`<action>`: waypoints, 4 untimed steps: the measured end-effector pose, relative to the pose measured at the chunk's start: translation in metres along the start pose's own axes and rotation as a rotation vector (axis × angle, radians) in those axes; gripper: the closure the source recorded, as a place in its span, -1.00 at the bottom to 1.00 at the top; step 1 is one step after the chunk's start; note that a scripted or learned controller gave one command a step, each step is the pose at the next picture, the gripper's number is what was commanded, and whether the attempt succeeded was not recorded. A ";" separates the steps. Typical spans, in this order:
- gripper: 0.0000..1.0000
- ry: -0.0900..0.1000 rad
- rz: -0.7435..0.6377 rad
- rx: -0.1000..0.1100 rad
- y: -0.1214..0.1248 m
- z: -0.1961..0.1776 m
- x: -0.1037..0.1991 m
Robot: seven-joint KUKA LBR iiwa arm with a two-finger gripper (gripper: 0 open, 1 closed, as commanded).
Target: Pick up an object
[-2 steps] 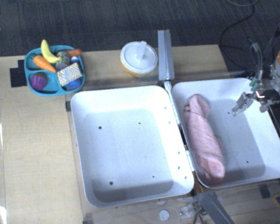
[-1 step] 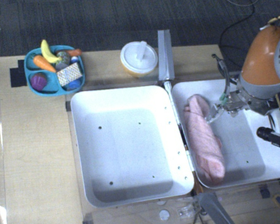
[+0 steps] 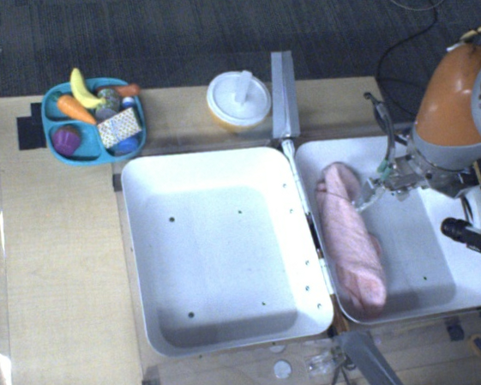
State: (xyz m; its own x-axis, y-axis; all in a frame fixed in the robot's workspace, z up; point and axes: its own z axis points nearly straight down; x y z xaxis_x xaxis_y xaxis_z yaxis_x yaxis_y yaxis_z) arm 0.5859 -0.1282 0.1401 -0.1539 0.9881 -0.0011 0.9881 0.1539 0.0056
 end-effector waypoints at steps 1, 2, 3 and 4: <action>-1.00 -0.005 -0.063 -0.013 -0.006 0.047 0.037; -1.00 -0.004 -0.162 -0.009 0.084 0.048 0.025; -1.00 -0.001 -0.076 -0.006 0.090 -0.048 0.072; -1.00 0.000 -0.183 0.000 0.089 0.031 0.027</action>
State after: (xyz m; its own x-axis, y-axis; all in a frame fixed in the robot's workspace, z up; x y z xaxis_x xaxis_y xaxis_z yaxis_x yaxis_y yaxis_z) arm 0.6703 -0.0880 0.1099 -0.3312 0.9436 -0.0025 0.9436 0.3312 0.0055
